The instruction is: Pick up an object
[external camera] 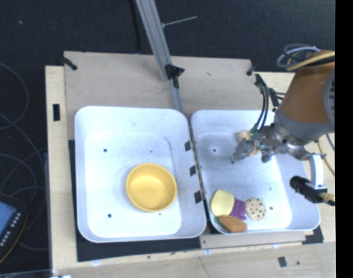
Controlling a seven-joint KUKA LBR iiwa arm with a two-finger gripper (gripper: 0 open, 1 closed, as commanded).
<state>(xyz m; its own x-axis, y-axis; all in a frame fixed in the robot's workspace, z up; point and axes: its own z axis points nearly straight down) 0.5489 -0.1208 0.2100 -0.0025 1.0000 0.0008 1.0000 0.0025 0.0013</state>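
My gripper [250, 157] hangs over the upper middle of the right bin [214, 129], its two dark fingers spread apart and nothing between them. A small beige piece [243, 135] shows just above the gripper; I cannot tell whether it is a loose object or part of the wrist. At the bin's front left corner lie a yellow block [222, 201], a purple piece [239, 208], a round speckled cookie-like disc [255, 208] and an orange-brown piece [232, 225], all well below the gripper. A yellow bowl [151, 187] sits upright in the left bin [101, 126].
A grey metal pole [156, 33] slants down from the top to the divide between the bins. The arm's orange band [306, 97] and cables [263, 106] fill the right side. A black fitting [306, 189] sticks out near the right bin's right wall.
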